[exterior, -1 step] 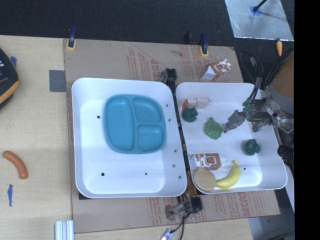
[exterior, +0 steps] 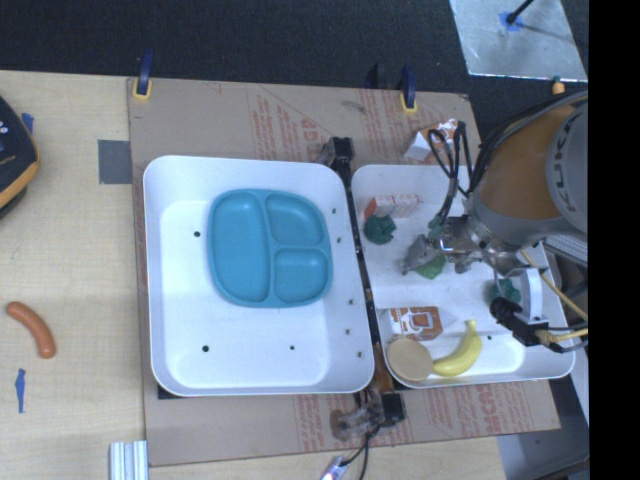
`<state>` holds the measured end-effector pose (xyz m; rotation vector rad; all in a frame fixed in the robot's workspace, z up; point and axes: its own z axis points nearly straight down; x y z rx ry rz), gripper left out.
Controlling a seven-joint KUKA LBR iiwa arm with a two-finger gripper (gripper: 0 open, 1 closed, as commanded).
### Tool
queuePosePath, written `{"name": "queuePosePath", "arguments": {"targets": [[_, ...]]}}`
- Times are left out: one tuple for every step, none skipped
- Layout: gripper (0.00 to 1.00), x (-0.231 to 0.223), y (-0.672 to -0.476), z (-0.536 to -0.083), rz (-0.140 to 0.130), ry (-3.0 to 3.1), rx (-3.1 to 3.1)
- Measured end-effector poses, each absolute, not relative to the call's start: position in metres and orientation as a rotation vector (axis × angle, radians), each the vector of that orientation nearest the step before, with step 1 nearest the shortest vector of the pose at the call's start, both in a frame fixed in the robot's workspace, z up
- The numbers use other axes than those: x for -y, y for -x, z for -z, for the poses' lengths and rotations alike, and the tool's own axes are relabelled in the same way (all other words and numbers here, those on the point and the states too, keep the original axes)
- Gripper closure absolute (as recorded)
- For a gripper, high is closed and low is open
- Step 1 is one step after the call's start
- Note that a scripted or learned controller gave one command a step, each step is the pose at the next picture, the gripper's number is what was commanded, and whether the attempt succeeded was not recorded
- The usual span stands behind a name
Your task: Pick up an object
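Banana (exterior: 458,353) is sitting at the near edge of the right bin (exterior: 545,366), curved, long axis running from lower-left up to upper-right, stem tip pointing up toward the far right. Its lower end is touching a round tan disc (exterior: 405,358) that's tucked into the near left corner of that bin. Just behind the disc there's a small brown-and-white card (exterior: 417,320) lying flat.

Going further in, the gripper (exterior: 432,256) is down in the middle of the right bin, reaching leftward off the grey arm (exterior: 520,183) with the orange band. Something small and greenish is right at its tip, but honestly I can't tell whether it's clamped on that or just next to it, too murky. A dark green lump (exterior: 380,230) is just beyond, near the bin's left wall, and a white packet with red print (exterior: 392,205) is behind that.

Left bin (exterior: 250,368) holds a blue three-compartment plate (exterior: 270,246), sitting toward its far half.

Out on the bench at far left, a sausage (exterior: 32,328) lies on its own, well apart from both bins.
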<state>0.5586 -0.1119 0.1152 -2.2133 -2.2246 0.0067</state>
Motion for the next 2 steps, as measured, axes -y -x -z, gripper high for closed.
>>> {"name": "queuePosePath", "arguments": {"targets": [[1.00,0.1131,-0.5591,-0.1260,-0.009,2.211,2.229],[0.00,0.1131,-0.5592,-0.1261,-0.009,2.211,2.229]]}}
